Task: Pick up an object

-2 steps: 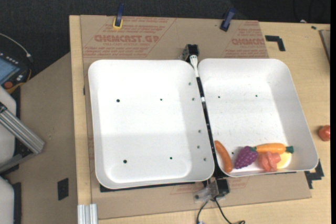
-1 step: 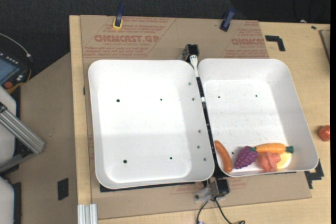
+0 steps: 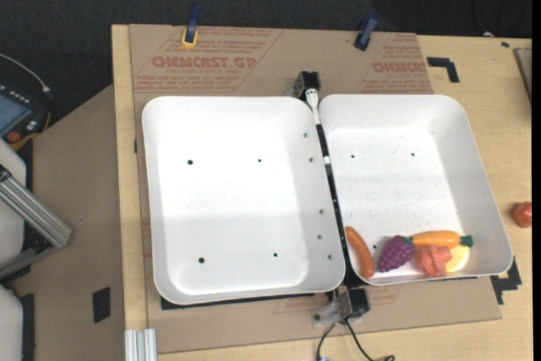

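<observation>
Toy food bunched in the near corner of the right bin [image 3: 439, 131]: a sausage [image 3: 359, 252] against the inner wall, purple grapes [image 3: 396, 253] just beside it, then a carrot [image 3: 439, 238], a red piece [image 3: 431, 260] and a yellow piece [image 3: 457, 259] touching one another by the near rim. No telling how the jaws stand. Likely trouble: nudging neighbours, pinching two at once, or striking the wall, with so little free room around each piece.
</observation>
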